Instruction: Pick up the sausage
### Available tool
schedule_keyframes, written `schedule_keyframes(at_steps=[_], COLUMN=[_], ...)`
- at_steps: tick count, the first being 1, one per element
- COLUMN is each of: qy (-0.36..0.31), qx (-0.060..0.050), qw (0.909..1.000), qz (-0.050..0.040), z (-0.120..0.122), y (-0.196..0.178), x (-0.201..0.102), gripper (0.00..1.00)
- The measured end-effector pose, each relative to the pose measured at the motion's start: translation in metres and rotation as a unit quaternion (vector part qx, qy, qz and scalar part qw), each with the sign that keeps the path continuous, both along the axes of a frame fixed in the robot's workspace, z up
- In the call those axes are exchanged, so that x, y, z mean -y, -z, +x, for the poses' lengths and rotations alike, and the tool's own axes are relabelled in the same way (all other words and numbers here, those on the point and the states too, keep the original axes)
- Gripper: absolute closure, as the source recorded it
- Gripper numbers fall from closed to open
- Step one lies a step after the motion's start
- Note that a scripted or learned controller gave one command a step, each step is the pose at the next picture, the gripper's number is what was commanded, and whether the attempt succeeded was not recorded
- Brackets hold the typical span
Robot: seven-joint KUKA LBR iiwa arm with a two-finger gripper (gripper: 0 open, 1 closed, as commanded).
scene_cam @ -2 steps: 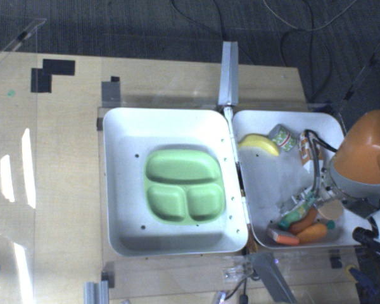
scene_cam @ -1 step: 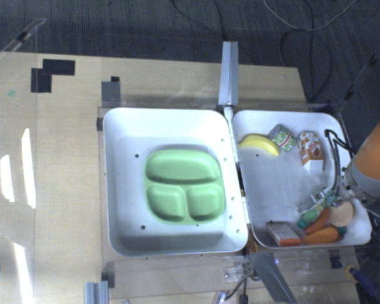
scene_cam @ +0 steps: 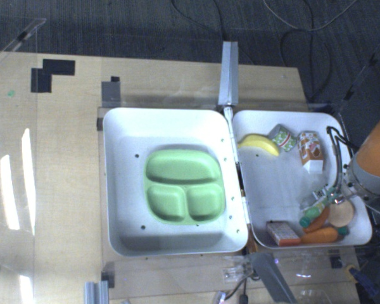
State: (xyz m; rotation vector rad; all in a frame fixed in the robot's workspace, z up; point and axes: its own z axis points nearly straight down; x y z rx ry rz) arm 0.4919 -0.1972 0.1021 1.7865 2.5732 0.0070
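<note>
Green divided tray point(scene_cam: 182, 183) in left bin point(scene_cam: 123, 170), banana point(scene_cam: 259, 144), two small cartons point(scene_cam: 310, 149) in right bin point(scene_cam: 272, 195)

No text can be read.

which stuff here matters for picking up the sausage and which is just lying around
For the job: sausage, reddish brown, in the near right corner of the right bin; end effector just over it.

Lying about: banana, green packet, carton, red box, carrot, green divided tray in the left bin.
</note>
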Motion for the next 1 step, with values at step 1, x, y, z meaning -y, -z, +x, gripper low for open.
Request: schedule_keyframes(at_steps=[1], qy=[-0.305], qx=[0.006], qw=[0.9524], qz=[-0.0077], z=[0.0034], y=[0.0098], x=[0.0096], gripper=[1.00])
